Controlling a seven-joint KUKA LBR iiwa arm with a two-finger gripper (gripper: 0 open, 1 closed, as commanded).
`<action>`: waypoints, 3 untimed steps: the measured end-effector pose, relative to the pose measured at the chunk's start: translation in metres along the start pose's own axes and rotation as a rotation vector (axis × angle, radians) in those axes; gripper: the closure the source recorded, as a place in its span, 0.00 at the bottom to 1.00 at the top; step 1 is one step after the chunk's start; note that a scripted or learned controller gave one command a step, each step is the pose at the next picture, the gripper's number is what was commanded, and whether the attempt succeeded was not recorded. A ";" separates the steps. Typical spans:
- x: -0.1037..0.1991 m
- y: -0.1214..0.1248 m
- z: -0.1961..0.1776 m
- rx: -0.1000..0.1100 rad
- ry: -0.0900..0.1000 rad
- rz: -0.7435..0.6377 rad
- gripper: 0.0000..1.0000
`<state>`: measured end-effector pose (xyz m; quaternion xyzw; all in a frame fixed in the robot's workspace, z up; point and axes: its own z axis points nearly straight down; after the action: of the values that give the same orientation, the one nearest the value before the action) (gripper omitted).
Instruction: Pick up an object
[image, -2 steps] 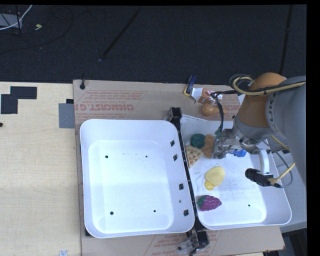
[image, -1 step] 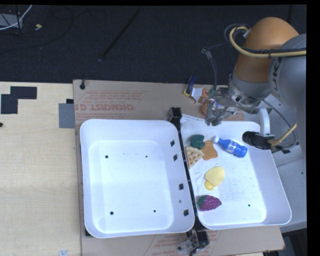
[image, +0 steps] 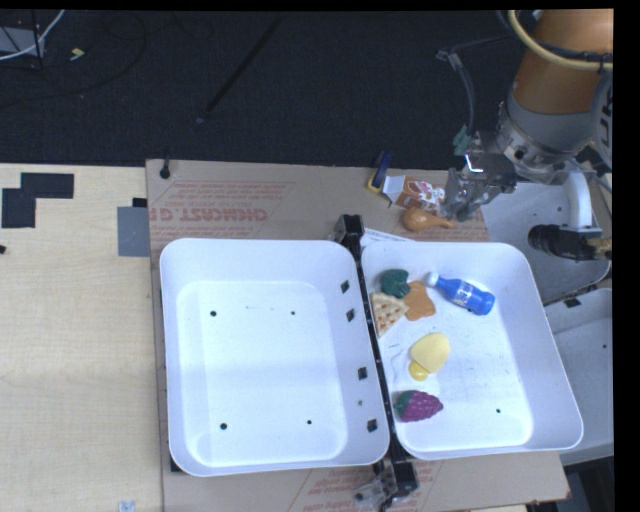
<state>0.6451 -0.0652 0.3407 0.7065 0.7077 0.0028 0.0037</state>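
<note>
Arm cut off at the top edge, gripper (image: 470, 192) hung beyond the right bin (image: 545, 330) — open or closed, couldn't tell — blue bottle (image: 464, 294) lay inside.

The grey arm with the orange band (image: 562, 75) enters at the upper right and points downward and to the left. Its dark metal two-finger tool (image: 465, 195) hangs low at the wrist end.
</note>
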 end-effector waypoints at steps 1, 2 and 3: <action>0.041 0.000 -0.032 0.007 0.003 -0.003 1.00; 0.068 0.000 -0.062 0.008 0.002 -0.002 1.00; 0.072 0.000 -0.096 0.008 0.001 0.000 1.00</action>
<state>0.6441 0.0066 0.4367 0.7065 0.7077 0.0005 0.0005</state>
